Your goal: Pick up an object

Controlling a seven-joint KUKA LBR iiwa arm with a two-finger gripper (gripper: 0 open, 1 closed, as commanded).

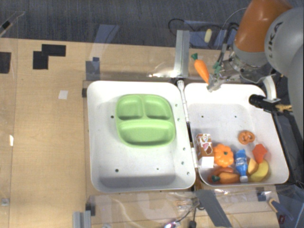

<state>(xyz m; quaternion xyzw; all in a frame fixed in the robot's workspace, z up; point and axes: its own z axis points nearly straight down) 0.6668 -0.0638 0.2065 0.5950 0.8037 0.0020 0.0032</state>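
Over right bin's far rim | two-finger gripper (pixel 214 82) hangs, can't tell its state; small orange plastic carrot (pixel 201 70) just beside | toys heaped near corner, likely next target

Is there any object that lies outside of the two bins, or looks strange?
Yes. A toy carrot lies on the bench just beyond the right bin's far rim, beside the hand. The other toys sit heaped in that bin's near corner. The green plate rests flat in the left bin.
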